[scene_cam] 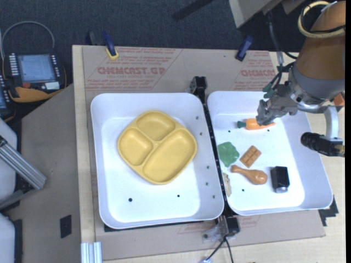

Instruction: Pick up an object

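Note:
My gripper (265,118) hangs low over the far part of the right bin (307,199), right at an orange carrot-like toy (251,125) with a dark green end. Its fingertips touch or overlap the carrot's right end. Nearer the camera in the same bin lie a green leafy piece (227,153), a brown waffle-like block (250,156), a tan drumstick-shaped toy (250,174) and a small black box (280,178).
The left bin (109,196) holds a yellow divided plate (157,146). A black clamp (198,84) sits at the far end of the seam between the bins. The arm's grey and orange body (321,48) looms over the right bin's far right corner.

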You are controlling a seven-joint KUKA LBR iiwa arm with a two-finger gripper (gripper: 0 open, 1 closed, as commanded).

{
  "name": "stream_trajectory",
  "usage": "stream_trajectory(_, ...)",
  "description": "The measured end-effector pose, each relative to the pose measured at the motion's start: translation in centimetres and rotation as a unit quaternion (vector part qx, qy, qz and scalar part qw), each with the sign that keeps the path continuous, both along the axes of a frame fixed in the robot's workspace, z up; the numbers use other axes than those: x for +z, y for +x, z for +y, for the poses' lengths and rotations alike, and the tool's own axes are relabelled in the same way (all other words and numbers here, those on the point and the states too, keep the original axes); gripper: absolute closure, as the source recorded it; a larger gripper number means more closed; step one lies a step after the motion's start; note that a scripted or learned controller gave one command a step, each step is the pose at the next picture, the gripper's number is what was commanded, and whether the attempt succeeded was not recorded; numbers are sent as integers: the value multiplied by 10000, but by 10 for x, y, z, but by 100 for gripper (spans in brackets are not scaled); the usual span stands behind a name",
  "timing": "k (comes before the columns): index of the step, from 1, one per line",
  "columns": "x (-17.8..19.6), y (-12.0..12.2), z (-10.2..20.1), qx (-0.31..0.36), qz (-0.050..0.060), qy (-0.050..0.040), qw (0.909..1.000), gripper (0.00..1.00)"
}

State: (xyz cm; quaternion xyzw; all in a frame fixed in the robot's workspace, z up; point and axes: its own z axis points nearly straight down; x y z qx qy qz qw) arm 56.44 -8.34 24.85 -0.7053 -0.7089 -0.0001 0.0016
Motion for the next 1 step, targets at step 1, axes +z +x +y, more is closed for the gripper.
stream_trajectory(1,1,-15,50,2,5,2,10000,100)
